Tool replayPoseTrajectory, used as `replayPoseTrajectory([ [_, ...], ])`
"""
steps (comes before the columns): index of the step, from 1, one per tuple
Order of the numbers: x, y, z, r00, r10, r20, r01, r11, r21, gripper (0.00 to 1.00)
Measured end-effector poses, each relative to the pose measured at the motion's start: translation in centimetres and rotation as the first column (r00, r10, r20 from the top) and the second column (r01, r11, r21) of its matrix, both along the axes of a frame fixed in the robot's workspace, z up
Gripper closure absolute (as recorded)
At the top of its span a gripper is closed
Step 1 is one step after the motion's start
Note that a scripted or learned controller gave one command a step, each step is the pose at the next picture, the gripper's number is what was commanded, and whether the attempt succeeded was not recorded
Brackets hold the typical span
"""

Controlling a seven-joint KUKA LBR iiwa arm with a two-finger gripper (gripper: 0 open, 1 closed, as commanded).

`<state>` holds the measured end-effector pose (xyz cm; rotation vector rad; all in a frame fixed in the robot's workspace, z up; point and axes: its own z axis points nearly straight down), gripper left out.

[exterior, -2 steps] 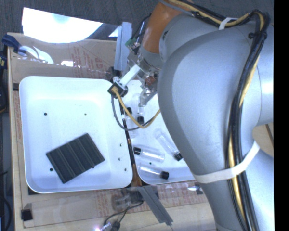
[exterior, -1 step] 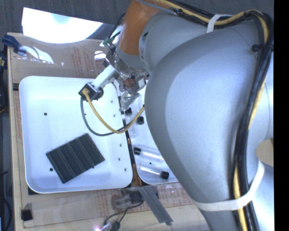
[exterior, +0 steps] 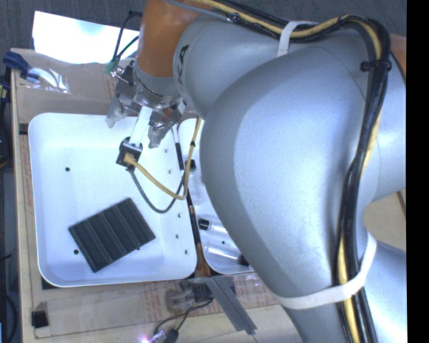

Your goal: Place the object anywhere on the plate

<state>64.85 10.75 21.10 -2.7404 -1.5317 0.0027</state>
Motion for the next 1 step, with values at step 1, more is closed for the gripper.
replayPoseTrajectory([
  [1, 0.72, 5.58, 12.5, 0.989, 0.148, 0.003, -0.148, 0.989, 0.001, 1.0],
])
